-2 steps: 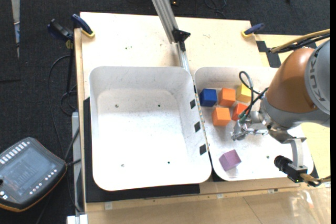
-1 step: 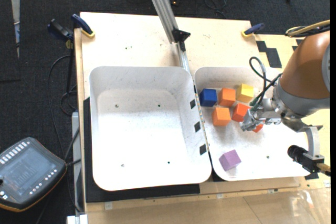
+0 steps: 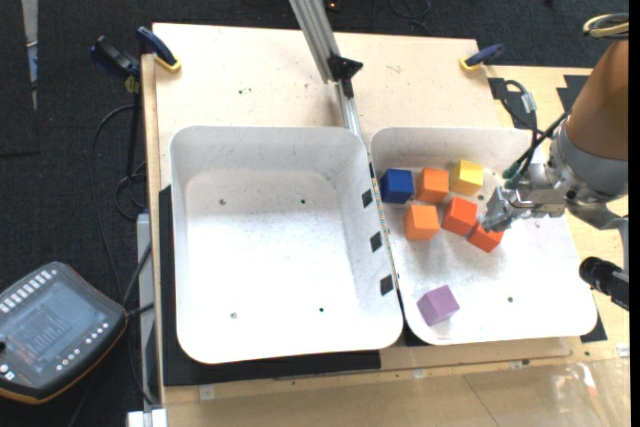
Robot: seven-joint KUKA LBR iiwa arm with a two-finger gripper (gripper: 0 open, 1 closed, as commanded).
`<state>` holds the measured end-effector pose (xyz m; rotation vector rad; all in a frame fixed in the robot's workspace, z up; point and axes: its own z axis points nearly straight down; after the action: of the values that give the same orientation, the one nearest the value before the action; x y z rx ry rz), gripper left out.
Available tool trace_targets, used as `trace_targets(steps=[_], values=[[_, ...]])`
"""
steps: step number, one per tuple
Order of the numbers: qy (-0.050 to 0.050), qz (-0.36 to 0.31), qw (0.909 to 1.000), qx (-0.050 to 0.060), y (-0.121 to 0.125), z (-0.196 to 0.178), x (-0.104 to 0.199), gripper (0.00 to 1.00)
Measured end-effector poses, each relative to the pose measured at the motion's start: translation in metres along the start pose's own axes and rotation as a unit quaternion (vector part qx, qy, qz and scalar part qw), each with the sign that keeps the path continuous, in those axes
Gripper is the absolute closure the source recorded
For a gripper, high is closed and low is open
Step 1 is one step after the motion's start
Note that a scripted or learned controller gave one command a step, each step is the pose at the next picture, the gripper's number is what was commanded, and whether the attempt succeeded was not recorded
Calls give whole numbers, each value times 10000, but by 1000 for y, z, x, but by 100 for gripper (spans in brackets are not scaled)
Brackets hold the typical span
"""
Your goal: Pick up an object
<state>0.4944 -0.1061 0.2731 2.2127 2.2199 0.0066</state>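
The right bin (image 3: 560, 315) holds several cubes. A blue cube (image 3: 397, 185), an orange cube (image 3: 434, 182) and a yellow cube (image 3: 467, 176) form a row at the back. In front of them sit another orange cube (image 3: 422, 221) and a red-orange cube (image 3: 459, 214). A small red cube (image 3: 486, 239) lies just right of that one. A purple cube (image 3: 438, 305) rests alone near the front. My gripper (image 3: 497, 213) reaches in from the right and hangs low between the red-orange cube and the small red cube, directly above the latter's top edge.
The left bin (image 3: 200, 215) stands beside the right one, their walls meeting in the middle. A slanted metal rail (image 3: 305, 0) runs down from the back to the bins' junction. Clamps (image 3: 160, 50) sit at the board's back corners. A teach pendant (image 3: 50, 325) lies at lower left.
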Motion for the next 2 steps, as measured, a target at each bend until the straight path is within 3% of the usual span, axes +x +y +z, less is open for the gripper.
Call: trace_targets(steps=[2], values=[[19,-25,10000,54,21,21,111,100]])
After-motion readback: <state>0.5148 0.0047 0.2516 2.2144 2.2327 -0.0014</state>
